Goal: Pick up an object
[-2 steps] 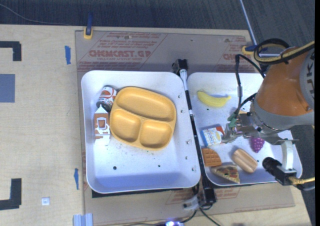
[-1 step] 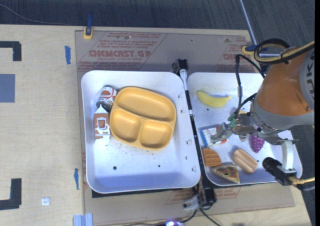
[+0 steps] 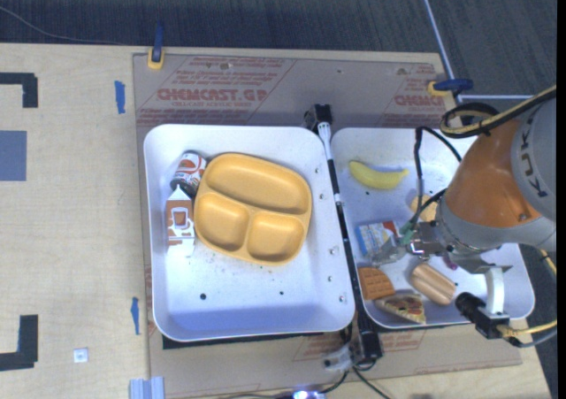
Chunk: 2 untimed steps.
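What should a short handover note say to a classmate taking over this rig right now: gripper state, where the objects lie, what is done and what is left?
Gripper: low in the right bin, over the small packet; nothing seen between its fingers.
Right bin: banana at the far end, cracker, pizza slice and hot dog bun at the near end.
Left bin: yellow divided plate, a carton and a can beside it.
Done: the arm is at the right bin.
Left: grasp and lift one object.
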Each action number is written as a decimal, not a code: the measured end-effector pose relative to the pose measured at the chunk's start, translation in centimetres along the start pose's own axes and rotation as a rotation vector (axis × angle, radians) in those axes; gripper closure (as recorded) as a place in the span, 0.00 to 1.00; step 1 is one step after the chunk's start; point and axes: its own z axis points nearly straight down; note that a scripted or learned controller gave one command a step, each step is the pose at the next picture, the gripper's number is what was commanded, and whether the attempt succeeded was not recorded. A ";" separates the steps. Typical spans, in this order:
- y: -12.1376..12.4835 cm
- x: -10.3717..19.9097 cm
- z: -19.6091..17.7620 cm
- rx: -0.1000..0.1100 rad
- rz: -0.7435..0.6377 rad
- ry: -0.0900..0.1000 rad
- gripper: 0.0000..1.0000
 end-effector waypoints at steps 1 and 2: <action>0.0 0.0 -1.0 -0.001 0.001 -0.001 1.00; -1.0 6.8 -9.0 0.000 -0.001 0.001 1.00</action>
